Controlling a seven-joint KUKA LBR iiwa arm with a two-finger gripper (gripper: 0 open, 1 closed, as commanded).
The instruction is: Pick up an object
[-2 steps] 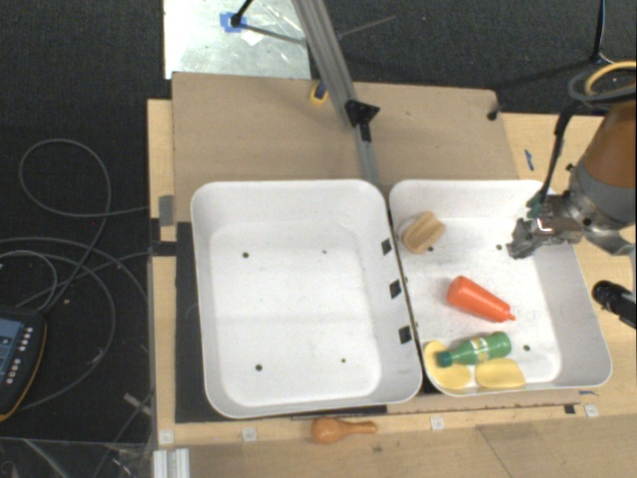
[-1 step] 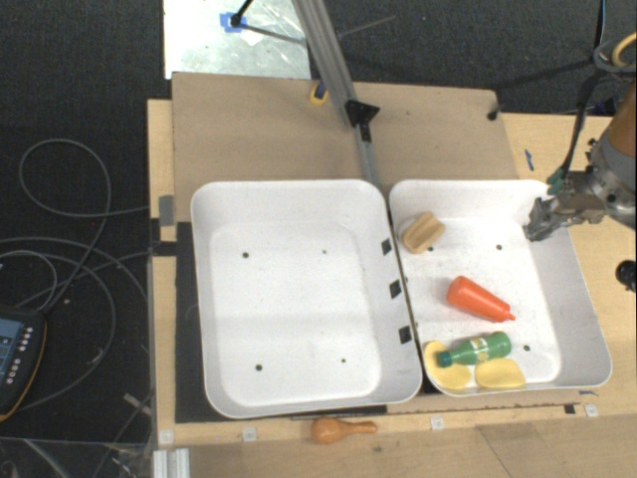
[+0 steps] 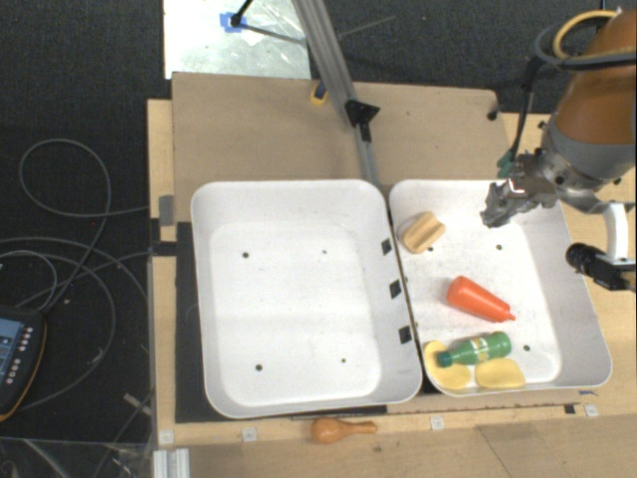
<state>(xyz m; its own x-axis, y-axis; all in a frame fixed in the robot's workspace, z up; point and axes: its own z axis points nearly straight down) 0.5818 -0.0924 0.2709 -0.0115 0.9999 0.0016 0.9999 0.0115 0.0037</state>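
In the right bin [image 3: 557, 267] lie a tan bread-like block [image 3: 421, 232] at the upper left, an orange carrot [image 3: 479, 300] in the middle, and a green bottle [image 3: 477, 349] near the front edge with yellow pieces [image 3: 498, 373] beside it. My gripper [image 3: 497, 213] hangs over the bin's upper right part, to the right of the tan block and above the carrot. I see nothing held in it.
The left bin [image 3: 294, 297] sits beside the right one. A small orange-brown pear-shaped object [image 3: 341, 428] lies on the bench in front of the bins. A metal pole [image 3: 333, 58] slants over the back of the bench. Cables lie on the floor at left.
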